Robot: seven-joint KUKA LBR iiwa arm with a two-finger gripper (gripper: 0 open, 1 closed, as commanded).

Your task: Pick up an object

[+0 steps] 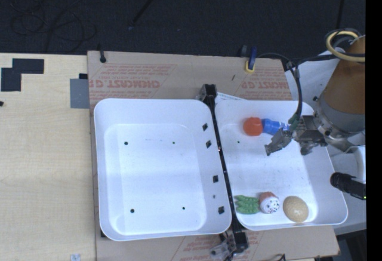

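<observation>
Pincer point(292, 142) hovering over right bin point(334, 218), fingers spreading apart, gripping nothing; orange object point(252, 126) and blue object point(272, 126) lying just beside it.

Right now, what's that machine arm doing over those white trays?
A robot arm is reaching into the right-hand bin, trying to pick something up. Its gripper hangs over the bin floor beside an orange object and a blue object, with nothing between its fingers. A green item, a spotted white ball and a tan egg-shaped object lie along the near edge.
</observation>
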